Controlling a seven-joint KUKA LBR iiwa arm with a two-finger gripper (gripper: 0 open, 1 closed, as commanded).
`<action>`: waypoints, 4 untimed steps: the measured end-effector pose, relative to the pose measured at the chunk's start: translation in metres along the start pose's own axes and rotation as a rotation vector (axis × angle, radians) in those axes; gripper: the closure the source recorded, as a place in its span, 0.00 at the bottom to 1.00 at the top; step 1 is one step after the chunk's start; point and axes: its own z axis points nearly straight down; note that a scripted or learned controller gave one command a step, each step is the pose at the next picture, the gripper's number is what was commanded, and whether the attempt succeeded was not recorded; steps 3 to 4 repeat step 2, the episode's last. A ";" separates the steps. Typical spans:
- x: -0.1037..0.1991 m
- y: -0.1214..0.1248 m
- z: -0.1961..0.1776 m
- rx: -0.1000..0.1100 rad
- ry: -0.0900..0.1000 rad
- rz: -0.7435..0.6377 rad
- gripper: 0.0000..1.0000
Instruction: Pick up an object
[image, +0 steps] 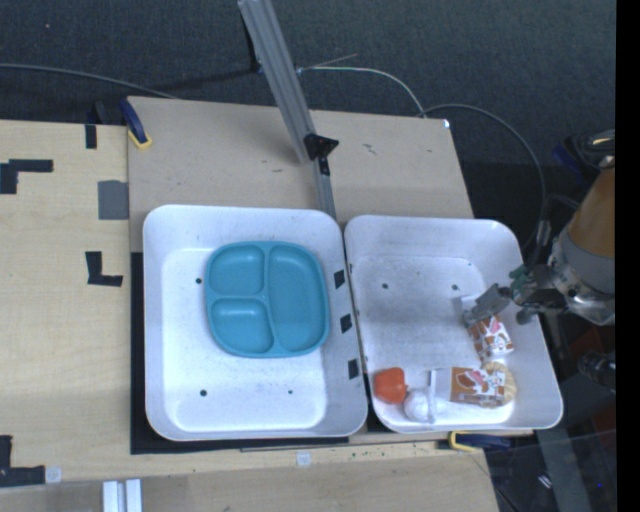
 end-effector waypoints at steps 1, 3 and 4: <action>0.000 0.000 0.000 0.000 0.000 0.000 0.00; 0.001 -0.004 0.064 0.006 0.001 0.002 0.00; 0.001 -0.004 0.064 0.006 0.001 0.002 0.00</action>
